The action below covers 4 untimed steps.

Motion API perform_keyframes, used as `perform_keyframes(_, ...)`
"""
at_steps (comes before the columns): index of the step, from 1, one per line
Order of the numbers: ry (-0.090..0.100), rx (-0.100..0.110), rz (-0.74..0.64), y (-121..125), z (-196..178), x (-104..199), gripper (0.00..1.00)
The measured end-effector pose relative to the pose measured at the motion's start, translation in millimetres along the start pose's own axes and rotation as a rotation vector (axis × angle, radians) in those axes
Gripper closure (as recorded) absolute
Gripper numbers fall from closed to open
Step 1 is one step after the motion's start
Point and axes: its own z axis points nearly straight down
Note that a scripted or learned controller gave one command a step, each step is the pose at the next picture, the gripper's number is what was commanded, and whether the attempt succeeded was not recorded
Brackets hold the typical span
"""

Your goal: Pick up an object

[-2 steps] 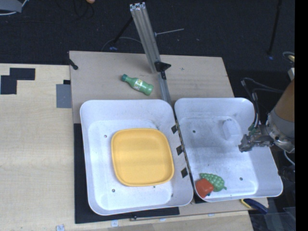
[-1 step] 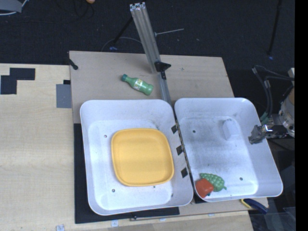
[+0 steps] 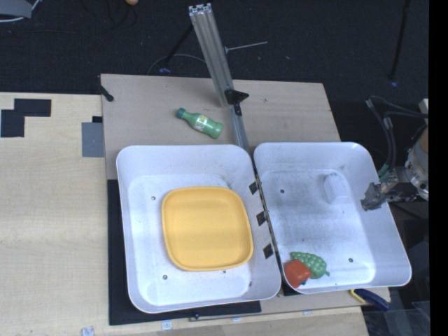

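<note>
You are looking down on two shallow white plastic bins sitting side by side on a pale wooden bench (image 3: 294, 107). In the left bin (image 3: 136, 187) a smooth yellow square plate (image 3: 207, 227) with rounded corners is lying flat at the middle. In the right bin (image 3: 378, 208), whose floor is looking scuffed and grey, a red and green toy strawberry (image 3: 304, 267) is resting in the near left corner, and a small pale, rounded object (image 3: 332, 186) is sitting toward the far middle. A green plastic bottle (image 3: 199, 122) is lying on its side on the bench beyond the left bin. Your gripper (image 3: 374, 196) is hanging at the right bin's right rim; you cannot tell how it is set or whether it is gripping anything.
</note>
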Motion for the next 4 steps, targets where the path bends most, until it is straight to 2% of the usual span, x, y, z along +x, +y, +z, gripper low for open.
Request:
perform_keyframes(1,0.001,0.0,-0.003,16,9,52,1.0)
perform_keyframes(2,0.001,-0.001,-0.003,26,-3,103,1.0)
perform_keyframes(4,0.001,0.001,-0.003,57,12,211,1.0)
